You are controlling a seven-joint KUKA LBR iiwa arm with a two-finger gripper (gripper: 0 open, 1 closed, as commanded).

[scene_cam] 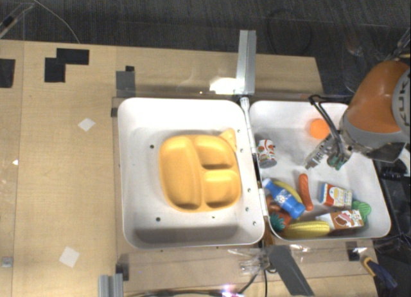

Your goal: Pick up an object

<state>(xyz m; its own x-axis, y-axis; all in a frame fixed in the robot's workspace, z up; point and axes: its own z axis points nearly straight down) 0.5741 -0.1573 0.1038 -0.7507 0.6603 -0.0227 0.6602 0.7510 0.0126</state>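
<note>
Nearest candidate for the pick: a slim red-orange sausage-shaped toy (304,191), lying lengthwise on the floor of the right shallow white bin (292,119), just below and left of the two-finger gripper (326,155). Beyond it, toward the near wall, a crowded heap — a blue plastic bottle (283,198), a yellow banana-shaped toy (309,229), 2 small printed cartons (335,195) (344,219) and a green rounded piece (361,210), most touching or overlapping. Apart from the heap, a small printed can (266,152) near the divider and an orange ball (318,128) up by the far side, partly behind the arm.

Gripper poised above bare bin floor between ball and sausage, nothing visible between its fingers; how far apart, cannot tell — too small and blurred.

Likely failures: closing on bare floor; nudging the sausage so it rolls aside; sending the ball away on a glancing touch; catching 2 items at once in the heap.

Left bin (138,161): a yellow 3-compartment plastic tray (196,170).
</note>
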